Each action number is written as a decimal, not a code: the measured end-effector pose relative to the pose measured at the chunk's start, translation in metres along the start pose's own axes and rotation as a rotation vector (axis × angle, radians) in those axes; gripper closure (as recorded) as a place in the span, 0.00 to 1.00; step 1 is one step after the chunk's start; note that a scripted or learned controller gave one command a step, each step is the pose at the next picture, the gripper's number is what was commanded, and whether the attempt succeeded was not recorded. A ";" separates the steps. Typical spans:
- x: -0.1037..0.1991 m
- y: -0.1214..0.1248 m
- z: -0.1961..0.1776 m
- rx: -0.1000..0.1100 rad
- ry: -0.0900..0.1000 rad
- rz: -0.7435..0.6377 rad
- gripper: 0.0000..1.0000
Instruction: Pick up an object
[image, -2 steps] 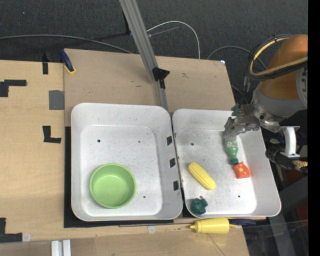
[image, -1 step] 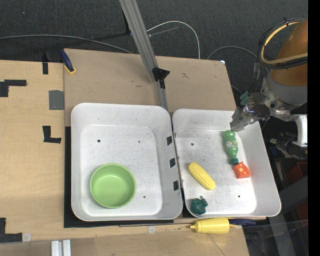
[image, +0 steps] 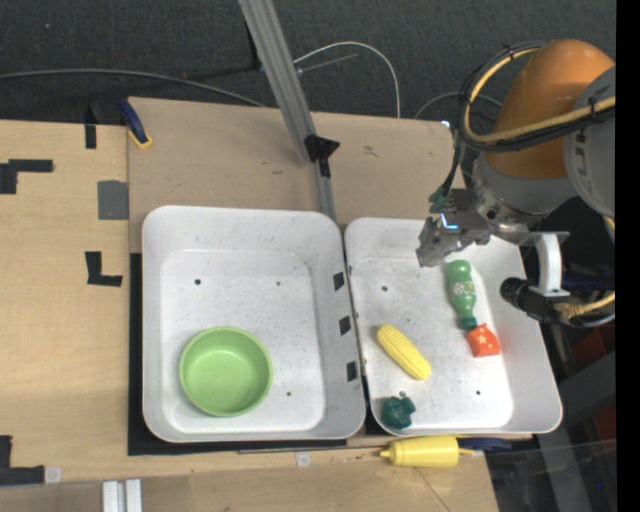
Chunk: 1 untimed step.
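Observation:
In the right bin (image: 385, 245) lie a yellow corn cob (image: 403, 352), a green bottle (image: 461, 291) and a small orange-red block (image: 483, 341) just below the bottle. A dark green toy (image: 398, 411) rests on that bin's front rim. My gripper (image: 440, 243) hangs over the bin's back part, just up and left of the bottle's top. The wrist hides its fingertips. Nothing shows between them.
The left bin (image: 240, 240) holds a green bowl (image: 226, 371) at its front left. A yellow bottle (image: 425, 453) lies on the bench in front of the right bin. A grey pole (image: 290, 90) slants across the back, with cables behind it.

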<state>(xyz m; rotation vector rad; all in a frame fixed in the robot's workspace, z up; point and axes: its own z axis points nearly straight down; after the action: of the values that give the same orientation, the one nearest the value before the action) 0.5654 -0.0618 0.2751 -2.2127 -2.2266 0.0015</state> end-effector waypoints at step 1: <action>0.057 0.003 0.020 0.001 0.000 0.000 1.00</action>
<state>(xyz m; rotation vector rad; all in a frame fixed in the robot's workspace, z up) 0.5682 -0.0046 0.2553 -2.2118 -2.2267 0.0026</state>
